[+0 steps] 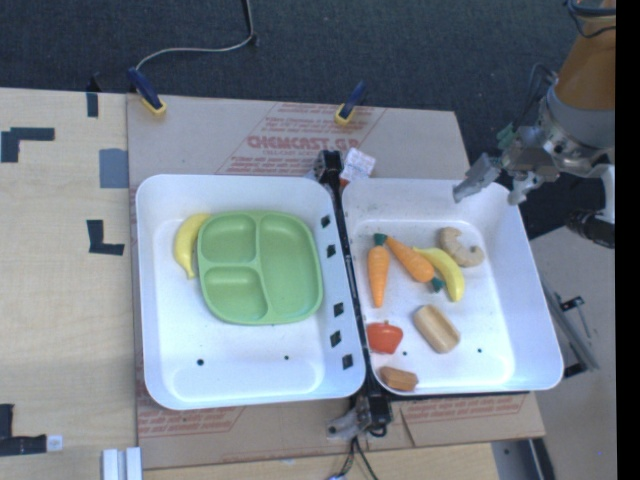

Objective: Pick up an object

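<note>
Cardboard covers the desk [420,138] beneath two white bins, the left bin [160,368] holding a green divided plate [260,266] and a banana [185,245]. At the right bin's [530,338] upper right corner the tool [494,182] hangs with its fingers spread, pinching nothing. Well apart from it, lower left, lie two carrots [378,274], a second banana [450,272], a bread roll [436,328] and a tomato [384,337].
</note>
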